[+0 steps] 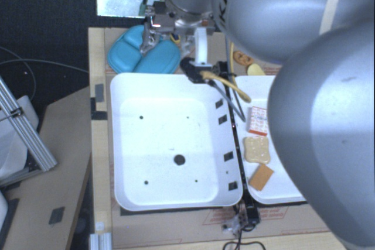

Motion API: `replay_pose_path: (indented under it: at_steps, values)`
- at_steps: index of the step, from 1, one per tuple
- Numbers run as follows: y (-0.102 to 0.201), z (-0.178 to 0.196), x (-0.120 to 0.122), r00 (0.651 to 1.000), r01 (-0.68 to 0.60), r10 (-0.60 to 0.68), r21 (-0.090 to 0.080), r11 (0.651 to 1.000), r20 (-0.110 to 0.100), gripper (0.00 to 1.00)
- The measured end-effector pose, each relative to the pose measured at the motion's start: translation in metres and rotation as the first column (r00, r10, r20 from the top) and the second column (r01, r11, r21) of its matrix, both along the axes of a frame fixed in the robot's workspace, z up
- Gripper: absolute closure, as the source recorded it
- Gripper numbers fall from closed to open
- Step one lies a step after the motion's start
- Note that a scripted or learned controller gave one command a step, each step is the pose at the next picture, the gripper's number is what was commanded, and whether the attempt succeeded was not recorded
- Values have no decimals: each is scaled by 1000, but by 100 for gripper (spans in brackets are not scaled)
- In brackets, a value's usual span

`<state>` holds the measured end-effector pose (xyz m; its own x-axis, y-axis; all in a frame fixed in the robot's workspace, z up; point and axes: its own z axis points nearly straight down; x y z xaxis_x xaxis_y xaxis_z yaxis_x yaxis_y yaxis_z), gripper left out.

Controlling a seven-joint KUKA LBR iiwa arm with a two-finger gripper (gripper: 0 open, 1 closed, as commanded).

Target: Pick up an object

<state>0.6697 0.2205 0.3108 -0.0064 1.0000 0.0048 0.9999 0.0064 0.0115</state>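
Lying closest to the gripper [176, 38] is a stick-like utensil [225, 84], dark at one end w/ a pale wooden shaft, just on the tool's near side and slanting across the far corner of the right bin [275, 193] by the divider between the two bins. Nothing looks to be in the gripper, and whether it's wide or narrow can't be told from this angle, since wrist hardware and cables crowd it. Further from the tool on the same side, in the right bin, lie a red-and-white packet [258, 120], then a pale cracker-like piece [256, 149], then an orange-brown wedge [261, 176]. Two blue pads [143, 54] sit right beside the tool, outside the far rim of the left bin [120, 126]. A small yellow obj. [255, 70] and a brown one [241, 58] lie on the tool's other side, near the far rim of the right bin. To do the pick well, the tool should prob. commit to one obj., centre over it, align across its narrow dimension (for the utensil, across the shaft), and keep clear of the bin wall on the way down. The flat pieces look harder to grip. Arm pose: reaching in over the right bin, big grey links filling the fgd., orange-banded wrist pointing down, approx. vertical, at the bins' far edge.
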Motion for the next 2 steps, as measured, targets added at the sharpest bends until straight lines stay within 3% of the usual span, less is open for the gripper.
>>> replay_pose_path:
  at_steps: [1,2]
  values:
    - [-1,6,0,1000,-3,2,-3,1000,-4,100]
    - [1,-32,-91,1000,-1,1,-6,1000,-20,100]
